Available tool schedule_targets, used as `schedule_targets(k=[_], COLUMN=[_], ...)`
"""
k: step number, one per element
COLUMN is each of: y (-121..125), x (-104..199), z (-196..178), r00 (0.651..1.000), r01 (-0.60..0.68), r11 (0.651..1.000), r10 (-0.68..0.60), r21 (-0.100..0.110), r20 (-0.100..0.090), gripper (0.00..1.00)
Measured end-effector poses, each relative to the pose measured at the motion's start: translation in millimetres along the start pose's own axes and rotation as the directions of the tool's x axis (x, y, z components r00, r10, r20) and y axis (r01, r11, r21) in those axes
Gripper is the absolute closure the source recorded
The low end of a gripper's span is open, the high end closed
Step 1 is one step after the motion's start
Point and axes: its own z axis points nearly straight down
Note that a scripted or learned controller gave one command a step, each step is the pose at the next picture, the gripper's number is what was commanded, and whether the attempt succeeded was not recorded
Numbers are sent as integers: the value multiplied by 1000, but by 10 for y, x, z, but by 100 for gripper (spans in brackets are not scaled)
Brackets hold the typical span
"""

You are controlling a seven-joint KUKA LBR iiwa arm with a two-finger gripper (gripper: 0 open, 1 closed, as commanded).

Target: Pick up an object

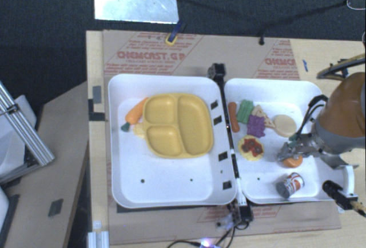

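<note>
Camera view: hand low near right bin's right edge, by can.

Right-hand bin, near side: a small orange-red object sits on the white floor, partly covered by the gripper, so its shape is hard to tell. A tipped-over can lies just below it, a pizza slice toy to its left.
</note>
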Motion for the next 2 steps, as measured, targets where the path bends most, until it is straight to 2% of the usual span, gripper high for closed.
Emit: schedule_targets(k=[1, 2], y=[-14, 100], x=[-89, -67], z=[-477, -1061], r00=[1000, 1000], r01=[0, 5], r11=[1000, 1000], r10=[0, -5], r21=[6, 4], r20=[-4, -4], gripper=[100, 100])
